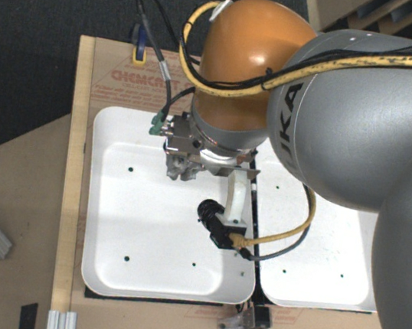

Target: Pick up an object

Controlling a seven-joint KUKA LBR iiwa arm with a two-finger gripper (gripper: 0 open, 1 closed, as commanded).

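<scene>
gripper: metal two-finger gripper [182, 170] hangs over the upper-middle of the left bin, pointing down. honestly can't tell its state from this angle, the wrist hides most of it. nothing visibly in it afaict

wrist: big orange dome-shaped band [244, 46] sits right above the gripper, w/ a grey metal ring under it

arm: fat grey KUKA arm [370, 108] comes in from the right and covers the upper right of the view, incl. most of the right bin's back half

cables: yellow-and-black braided cable [322, 66] runs along the arm and around the orange part; a 2nd yellowish cable [300, 229] loops down to a black plug-like connector [216, 223] hanging just below-right of the gripper, near the seam btw the bins. thin black wire [160, 40] trails up-left from the wrist

left bin: shallow white plastic bin [128, 217], few small dark dots on its floor, otherwise bare white where visible

right bin: second shallow white bin [328, 272], touching the left one side by side, only its front part visible

object to pick: can't spot one tbh, could be hidden under the arm

bench: tan cardboard-look bench [93, 95] w/ red lettering at the back edge, small blue-and-yellow clamp [141, 43] at the back-left corner

surroundings: dark carpet-like floor [53, 4] behind and to the left
</scene>
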